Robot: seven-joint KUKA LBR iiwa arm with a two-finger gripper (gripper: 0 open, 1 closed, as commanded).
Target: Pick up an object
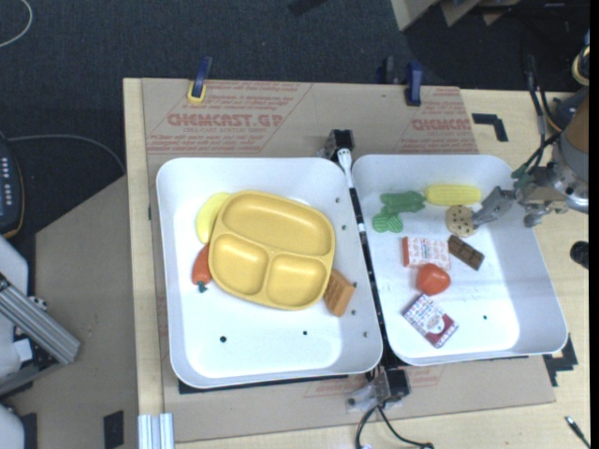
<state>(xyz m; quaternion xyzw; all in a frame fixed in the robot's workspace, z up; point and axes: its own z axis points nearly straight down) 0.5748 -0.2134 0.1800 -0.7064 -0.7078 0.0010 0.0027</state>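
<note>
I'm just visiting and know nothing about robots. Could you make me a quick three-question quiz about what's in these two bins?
1. True or false: the yellow divided tray lies in the right bin.
2. Which item is nearest the gripper? A) the round cookie B) the red tomato C) the orange pepper
3. Fill in: the corn cob lies right of the ______ toy vegetable.

Key: 1 false, it lies in the left bin. 2 A. 3 green.

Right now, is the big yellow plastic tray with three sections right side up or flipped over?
Right side up. The big yellow plastic tray in the left white bin shows its three hollow sections facing upward.
</note>
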